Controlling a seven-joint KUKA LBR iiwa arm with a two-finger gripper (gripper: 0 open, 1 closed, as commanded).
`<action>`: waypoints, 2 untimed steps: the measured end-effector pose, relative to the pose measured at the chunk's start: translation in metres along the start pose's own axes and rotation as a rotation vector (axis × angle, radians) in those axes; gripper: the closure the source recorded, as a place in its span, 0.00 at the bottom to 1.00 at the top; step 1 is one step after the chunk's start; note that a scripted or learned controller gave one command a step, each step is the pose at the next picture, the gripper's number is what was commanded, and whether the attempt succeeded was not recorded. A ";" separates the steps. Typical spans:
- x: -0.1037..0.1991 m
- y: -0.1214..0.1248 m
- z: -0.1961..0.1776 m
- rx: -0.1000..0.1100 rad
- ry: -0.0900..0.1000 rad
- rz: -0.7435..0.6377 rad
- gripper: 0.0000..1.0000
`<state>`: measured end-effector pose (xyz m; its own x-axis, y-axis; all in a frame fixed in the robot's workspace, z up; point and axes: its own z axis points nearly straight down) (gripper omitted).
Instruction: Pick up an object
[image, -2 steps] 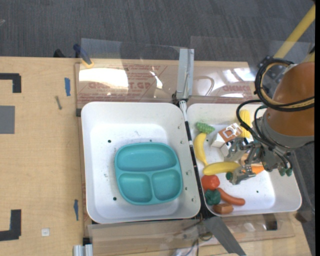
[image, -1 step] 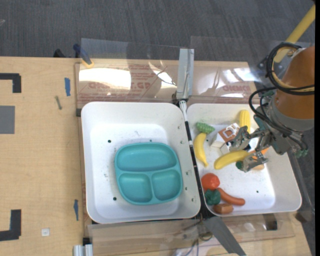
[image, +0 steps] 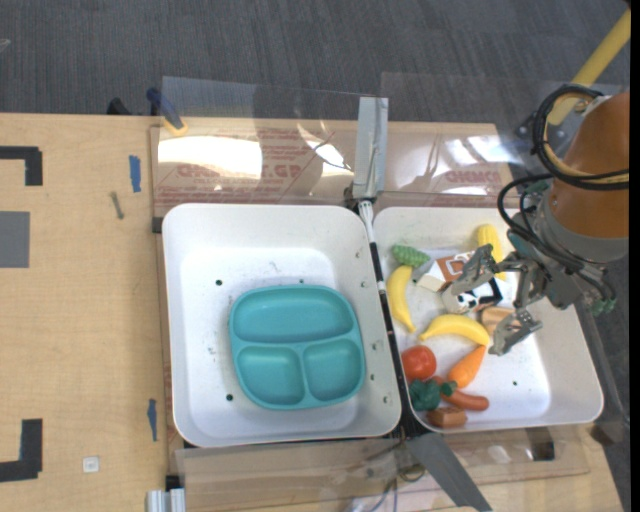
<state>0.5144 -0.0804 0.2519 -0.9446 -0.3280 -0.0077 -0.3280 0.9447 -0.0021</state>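
— Where's the gripper (image: 497, 297)?
— Over the right bin (image: 570, 395), fingers (image: 478, 268) spread apart, gripping nothing.
— And the toy banana (image: 455, 327)?
— Just below the gripper, beside the carrot (image: 467, 365).

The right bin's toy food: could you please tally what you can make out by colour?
Yellow: 3, bananas
Red: 2, tomato, sausage
Orange: 1, carrot
Green: 2, leafy pieces
Total: 8; items under the gripper are unclear.
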 end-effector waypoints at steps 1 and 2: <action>-0.004 -0.013 0.100 -0.008 0.013 -0.021 0.00; 0.016 -0.021 0.162 0.004 -0.008 -0.024 0.00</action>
<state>0.5072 -0.1057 0.0898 -0.9362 -0.3510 -0.0157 -0.3509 0.9364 -0.0064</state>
